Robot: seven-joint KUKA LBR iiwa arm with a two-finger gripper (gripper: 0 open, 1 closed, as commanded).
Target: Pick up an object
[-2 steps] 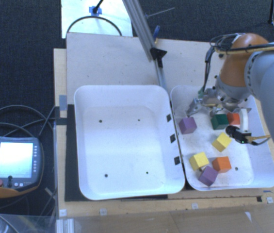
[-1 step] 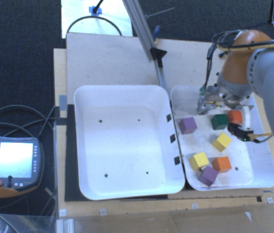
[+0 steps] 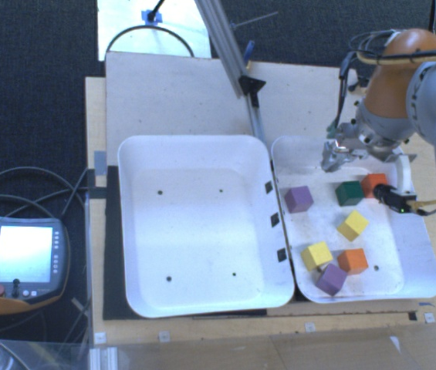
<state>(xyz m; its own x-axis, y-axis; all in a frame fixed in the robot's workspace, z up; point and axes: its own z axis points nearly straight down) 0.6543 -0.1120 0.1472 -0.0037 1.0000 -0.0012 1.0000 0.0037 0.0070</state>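
The right bin (image 3: 414, 284) holds several small blocks. A purple block (image 3: 299, 199) lies near its left wall, with a green block (image 3: 349, 193) and an orange block (image 3: 373, 183) further right. Toward the front are a yellow block (image 3: 353, 225), another yellow block (image 3: 317, 254), an orange block (image 3: 353, 260) and a purple block (image 3: 331, 278). My gripper (image 3: 335, 159) hangs over the back of this bin, up and left of the green block and apart from every block. I see no block in it.
The left bin (image 3: 136, 284) stands beside the right one. A slanted metal pole (image 3: 225, 37) crosses behind the bins. A teach pendant (image 3: 18, 264) with cables lies at the far left, off the bench.
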